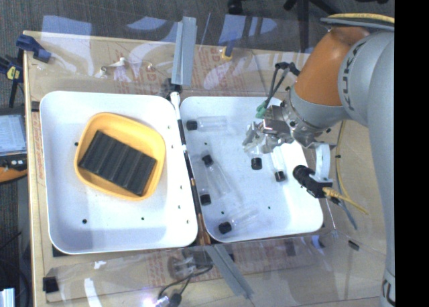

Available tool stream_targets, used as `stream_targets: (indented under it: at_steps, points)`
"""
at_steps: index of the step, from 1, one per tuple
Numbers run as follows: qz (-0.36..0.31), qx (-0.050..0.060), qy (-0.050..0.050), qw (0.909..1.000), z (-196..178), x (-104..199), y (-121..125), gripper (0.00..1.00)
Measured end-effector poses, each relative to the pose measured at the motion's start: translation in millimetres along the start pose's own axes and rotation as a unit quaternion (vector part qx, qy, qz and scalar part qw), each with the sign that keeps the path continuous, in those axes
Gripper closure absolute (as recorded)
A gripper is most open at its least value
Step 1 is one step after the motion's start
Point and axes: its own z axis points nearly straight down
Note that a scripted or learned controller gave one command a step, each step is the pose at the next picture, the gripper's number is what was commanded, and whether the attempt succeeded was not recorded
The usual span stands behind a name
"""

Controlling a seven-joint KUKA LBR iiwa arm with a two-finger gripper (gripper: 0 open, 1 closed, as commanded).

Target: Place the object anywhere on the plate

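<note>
The clear vials (pixel 218 179) with black caps lie scattered in the right bin (pixel 305 213), look light, slick and roll-prone, so grab mid-body; claw (pixel 263 137) hovers there, can't tell its opening, plate (pixel 120 155) waits left.

Yellow plate (pixel 150 139), black ridged block (pixel 118 163)

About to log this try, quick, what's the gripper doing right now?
Gripper: over the right bin, among the clear vials; open or shut cannot be told, nor whether it holds anything.
</note>
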Motion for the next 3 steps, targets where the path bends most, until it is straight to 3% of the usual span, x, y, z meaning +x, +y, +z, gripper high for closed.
stream_targets:
  at_steps: [1,2,3]
  points:
    - [-0.135,0.0,0.0,0.9909,29,66,32,1.0]
    - [-0.163,-0.001,0.0,0.9867,23,156,26,1.0]
    - [-0.234,0.002,0.0,0.9723,24,206,11,1.0]
